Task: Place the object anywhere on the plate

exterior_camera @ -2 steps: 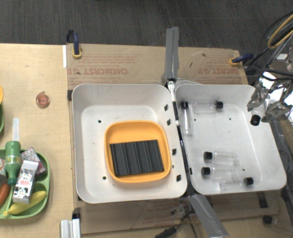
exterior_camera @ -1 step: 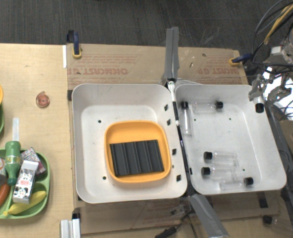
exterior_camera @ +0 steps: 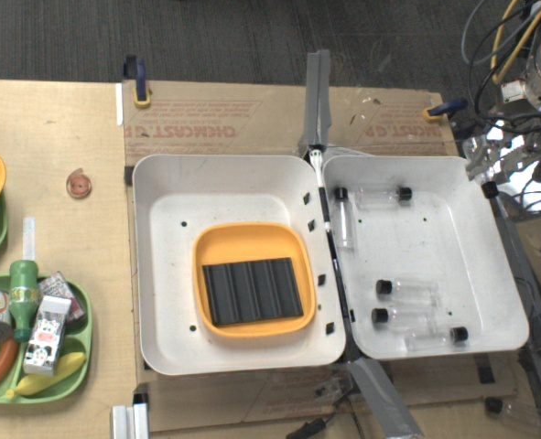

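An orange plate (exterior_camera: 252, 236) lies in the middle of the left white bin (exterior_camera: 160, 190). A black ribbed rectangular object (exterior_camera: 254, 291) rests flat on the plate, covering most of its lower half. The arm's end with the gripper (exterior_camera: 503, 158) hangs at the far right, over the upper right corner of the right bin (exterior_camera: 471, 245). It is well away from the plate, among cables and shiny metal parts. Nothing shows between it and the plate.
Several clear tubes with black caps lie in the right bin, such as one (exterior_camera: 343, 219) by the left wall and one (exterior_camera: 407, 291) lower down. A green tray of toy food (exterior_camera: 32, 337) and a small pink item (exterior_camera: 80, 184) sit on the wooden table at the left.
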Motion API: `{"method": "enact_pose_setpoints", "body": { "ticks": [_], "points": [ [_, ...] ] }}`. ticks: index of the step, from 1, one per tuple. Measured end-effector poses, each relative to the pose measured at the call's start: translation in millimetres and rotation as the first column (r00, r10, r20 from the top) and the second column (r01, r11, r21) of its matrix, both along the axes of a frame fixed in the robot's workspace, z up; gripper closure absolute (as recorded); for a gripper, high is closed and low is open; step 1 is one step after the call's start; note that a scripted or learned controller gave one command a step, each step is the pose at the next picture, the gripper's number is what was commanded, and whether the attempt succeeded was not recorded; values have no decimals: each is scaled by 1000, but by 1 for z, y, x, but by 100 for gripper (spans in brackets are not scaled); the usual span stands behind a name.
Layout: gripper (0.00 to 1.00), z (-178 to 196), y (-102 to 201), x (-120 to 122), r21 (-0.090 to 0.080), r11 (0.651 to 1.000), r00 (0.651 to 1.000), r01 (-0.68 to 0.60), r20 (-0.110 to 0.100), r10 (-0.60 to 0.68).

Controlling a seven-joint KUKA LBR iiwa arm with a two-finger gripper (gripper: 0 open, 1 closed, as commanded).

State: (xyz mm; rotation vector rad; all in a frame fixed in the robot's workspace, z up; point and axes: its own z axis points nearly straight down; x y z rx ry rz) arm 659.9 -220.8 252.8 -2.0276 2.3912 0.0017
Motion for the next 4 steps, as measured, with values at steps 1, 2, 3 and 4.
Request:
{"method": "enact_pose_setpoints", "body": {
  "ticks": [1, 2, 3, 4],
  "points": [
    [100, 50, 0, 0, -1, 982, 982, -188, 1, 188],
    [100, 75, 2, 0, -1, 945, 945, -326, 1, 326],
    [0, 75, 2, 0, -1, 945, 945, -326, 0, 326],
    [0, 142, 4, -1, -2, 885, 885, -467, 1, 467]
  ]
}}
